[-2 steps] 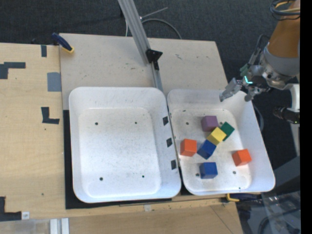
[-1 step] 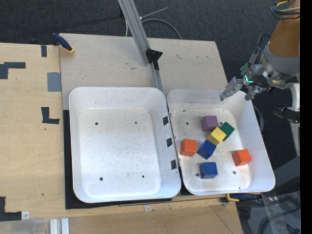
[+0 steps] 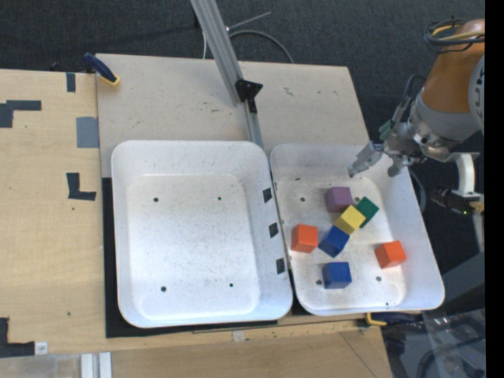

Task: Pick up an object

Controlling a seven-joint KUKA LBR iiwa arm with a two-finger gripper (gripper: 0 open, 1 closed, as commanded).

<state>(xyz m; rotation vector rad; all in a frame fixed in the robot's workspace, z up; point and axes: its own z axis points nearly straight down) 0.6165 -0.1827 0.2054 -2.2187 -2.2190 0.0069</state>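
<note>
**Crowded cluster is the main risk**

Tool (image 3: 368,162) sits at the upper right of the frame, over the top edge of the right bin (image 3: 421,246). It has nothing in it. Can't tell how wide it's open; fingers are small and blurred against the white at this angle.

All candidates are in the right bin, lower right of frame:
- purple cube (image 3: 339,198), green cube (image 3: 367,209), yellow cube (image 3: 350,220) and a blue cube (image 3: 334,241) are packed together, touching or nearly so.
- orange cube (image 3: 305,238) just beside that blue one, on its left.
- second blue cube (image 3: 336,275) a bit below, apart from the rest.
- second orange cube (image 3: 390,253) alone near the right wall.

Failure modes, my read:
- Descending on the cluster: a finger probably lands on a neighbour's top, or wedges two cubes and drops both.
- Several cubes sit rotated, so fingers meeting corners would spin a cube out.
- The lone orange one is close to the sloped wall; a finger could hit the wall first.
- Lower blue cube looks like the cleanest pick.

Left bin (image 3: 126,211) plays no part.
</note>
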